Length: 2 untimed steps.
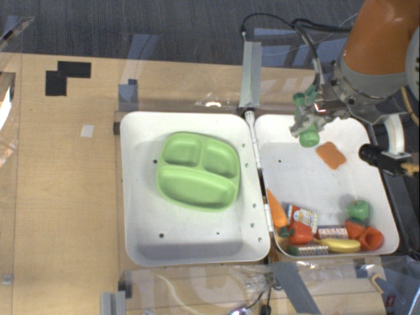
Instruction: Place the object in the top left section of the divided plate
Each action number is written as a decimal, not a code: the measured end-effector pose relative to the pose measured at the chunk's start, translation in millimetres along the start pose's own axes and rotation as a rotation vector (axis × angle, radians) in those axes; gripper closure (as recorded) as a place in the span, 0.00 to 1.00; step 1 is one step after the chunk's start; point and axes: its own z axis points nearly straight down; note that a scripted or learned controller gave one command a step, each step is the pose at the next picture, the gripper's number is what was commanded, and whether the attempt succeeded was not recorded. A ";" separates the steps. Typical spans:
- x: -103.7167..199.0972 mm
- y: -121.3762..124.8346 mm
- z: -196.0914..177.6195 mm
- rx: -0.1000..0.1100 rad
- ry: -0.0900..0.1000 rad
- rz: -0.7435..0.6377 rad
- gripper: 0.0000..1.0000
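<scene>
A small green object [308,137] is seen pinched between the fingers of the gripper [306,128], lifted over the right bin [289,169]. It is judged light, rigid and smooth; grip at mid-body is advised. The divided plate [197,170] lies well to the gripper's left.

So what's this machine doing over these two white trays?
A robot arm reaches in over the right tray, its gripper holding a small green object above the tray's far end. A pile of toy food lies in that tray's near corner. The green divided plate in the left tray has nothing in it yet.
</scene>
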 end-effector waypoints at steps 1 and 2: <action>-81.2 -58.3 34.8 0.001 -0.001 0.102 1.00; -99.0 33.4 44.9 0.002 -0.001 0.110 1.00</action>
